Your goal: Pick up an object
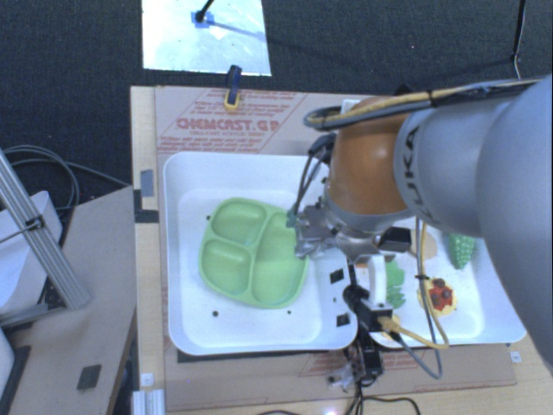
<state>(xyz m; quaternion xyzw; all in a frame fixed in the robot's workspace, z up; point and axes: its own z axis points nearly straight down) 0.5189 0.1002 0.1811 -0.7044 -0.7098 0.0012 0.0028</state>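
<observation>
One green plate (251,252) in left bin (186,188), touching gripper (304,234)

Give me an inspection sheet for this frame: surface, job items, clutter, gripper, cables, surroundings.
Surface: two white bins side by side; left bin, right bin on a printed board.
Job's things: green divided plate flat in the left bin; small green items and a yellow and red piece in the right bin.
Clutter: yellow and blue clip on the board's far edge.
Gripper: gripper low at the plate's right edge.
Cables: yellow cable along the arm; black cables left of the bench.
Surroundings: dark carpet, shiny floor sheet.
</observation>
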